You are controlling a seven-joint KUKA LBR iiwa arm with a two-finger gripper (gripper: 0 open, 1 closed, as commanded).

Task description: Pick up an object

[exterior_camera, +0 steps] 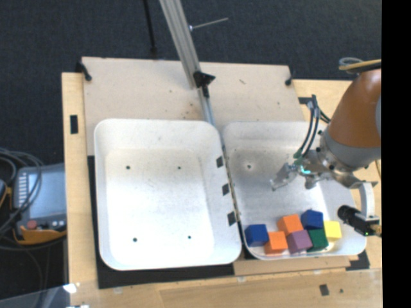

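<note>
The jaws (282, 178), whose opening I cannot tell, hover beyond the tightly packed blocks (295, 233) in the right bin (257, 146); descending, they would likely straddle several and jam.

Scene is evenly and fairly brightly lit from above, soft shadows are cast inside the right bin (257, 140) near its left wall, the left bin (160, 140) is slightly washed out, and overall detail is rendered soft and grainy.
</note>
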